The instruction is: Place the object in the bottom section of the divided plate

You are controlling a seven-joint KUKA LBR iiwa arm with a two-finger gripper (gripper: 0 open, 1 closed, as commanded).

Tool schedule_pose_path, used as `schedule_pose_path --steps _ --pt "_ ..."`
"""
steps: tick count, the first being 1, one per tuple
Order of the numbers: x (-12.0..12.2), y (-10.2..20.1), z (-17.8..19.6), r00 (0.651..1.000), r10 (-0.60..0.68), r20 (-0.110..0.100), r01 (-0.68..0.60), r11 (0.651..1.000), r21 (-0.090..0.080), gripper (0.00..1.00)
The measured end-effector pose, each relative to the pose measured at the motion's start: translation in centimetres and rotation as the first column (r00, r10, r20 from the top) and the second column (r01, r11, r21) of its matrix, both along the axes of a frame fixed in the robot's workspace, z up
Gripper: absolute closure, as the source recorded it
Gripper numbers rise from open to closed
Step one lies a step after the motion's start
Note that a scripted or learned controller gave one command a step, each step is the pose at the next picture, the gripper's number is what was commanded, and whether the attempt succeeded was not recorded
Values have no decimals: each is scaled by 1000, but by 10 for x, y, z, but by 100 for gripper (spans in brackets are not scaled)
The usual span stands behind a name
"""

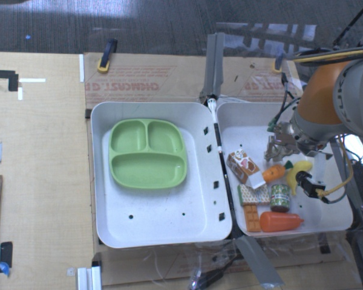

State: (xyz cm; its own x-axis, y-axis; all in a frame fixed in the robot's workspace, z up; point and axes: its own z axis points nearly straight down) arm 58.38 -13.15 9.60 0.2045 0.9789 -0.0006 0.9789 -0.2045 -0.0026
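Note:
A light green divided plate (147,153) lies in the left white bin (151,222), with two small sections at the top and one wide section at the bottom. In the right bin (242,122) lie several toy foods: a small carton (242,166), a small orange piece (274,173), a yellow piece (301,170), a green can (279,197), a patterned packet (253,194), an orange wafer (250,217) and a big orange carrot-like piece (281,222). My gripper (279,151) hangs low over the right bin, just above the small orange piece.
A grey divider bar (214,71) runs between the two bins. A yellow-handled tool (107,55) lies on the cardboard behind the left bin. Cables trail from the arm over the right bin's right side.

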Motion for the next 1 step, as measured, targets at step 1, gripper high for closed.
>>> schedule_pose_path --steps 1 --pt "-7 58 95 939 343 2 -343 939 -1 100"
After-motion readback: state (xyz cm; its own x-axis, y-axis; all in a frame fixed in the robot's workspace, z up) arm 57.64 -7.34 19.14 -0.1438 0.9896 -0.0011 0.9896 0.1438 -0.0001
